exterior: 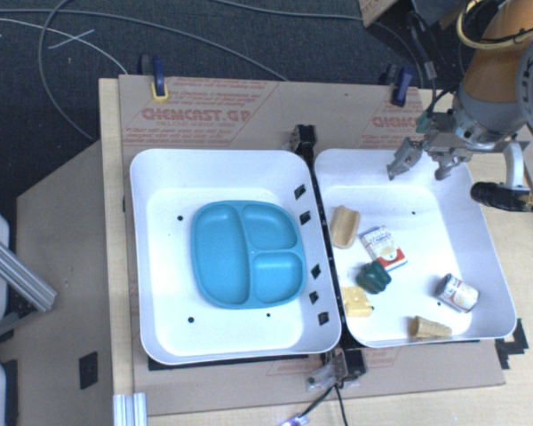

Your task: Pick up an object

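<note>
My gripper (422, 167) hangs over the far edge of the right bin (480, 238), fingers spread open with nothing between them. Below it in that bin lie a tan bread-like piece (344, 226), a small red and white packet (382, 246), a dark green object (372, 278), a yellow cheese-like wedge (357, 303), a small silver can (457, 293) and a tan wedge (429, 328). All of them sit well nearer the camera than the gripper.
The left bin (160, 238) holds a blue divided plate (248, 253). A black divider with clips (311, 229) runs between the bins. Blue clamps (159, 76) (400, 84) stand at the back of the cardboard base. Cables trail behind the bench.
</note>
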`<state>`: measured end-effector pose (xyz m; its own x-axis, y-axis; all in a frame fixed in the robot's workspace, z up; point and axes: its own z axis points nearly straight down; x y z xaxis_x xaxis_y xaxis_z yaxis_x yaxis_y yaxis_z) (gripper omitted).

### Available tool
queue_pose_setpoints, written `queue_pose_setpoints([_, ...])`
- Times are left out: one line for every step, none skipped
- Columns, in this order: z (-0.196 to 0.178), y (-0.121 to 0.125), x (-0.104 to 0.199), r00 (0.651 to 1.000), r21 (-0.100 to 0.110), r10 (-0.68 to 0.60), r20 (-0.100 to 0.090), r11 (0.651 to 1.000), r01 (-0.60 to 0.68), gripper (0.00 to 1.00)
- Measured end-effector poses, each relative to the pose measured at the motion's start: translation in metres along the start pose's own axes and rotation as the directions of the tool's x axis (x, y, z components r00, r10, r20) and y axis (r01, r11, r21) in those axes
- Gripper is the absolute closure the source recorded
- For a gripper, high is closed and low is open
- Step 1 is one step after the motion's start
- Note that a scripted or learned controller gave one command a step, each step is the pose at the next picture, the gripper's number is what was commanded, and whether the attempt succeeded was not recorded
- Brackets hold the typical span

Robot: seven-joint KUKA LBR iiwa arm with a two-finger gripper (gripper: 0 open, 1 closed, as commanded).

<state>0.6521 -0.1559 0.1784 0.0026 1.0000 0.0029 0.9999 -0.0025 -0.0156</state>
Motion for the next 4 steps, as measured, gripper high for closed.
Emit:
queue_pose_setpoints([-0.009,0.003,0.000,1.000,-0.015,-0.003,0.003,1.000,0.003,0.00])
queue_pose_setpoints([0.043,0.012,-0.005,1.000,-0.011,-0.004,0.002,1.000,0.004,0.00])
queue_pose_setpoints([0.095,0.012,-0.005,1.000,-0.009,-0.004,0.001,1.000,0.004,0.00])
queue_pose_setpoints([0.080,0.014,-0.005,1.000,-0.017,-0.005,0.003,1.000,0.005,1.00])
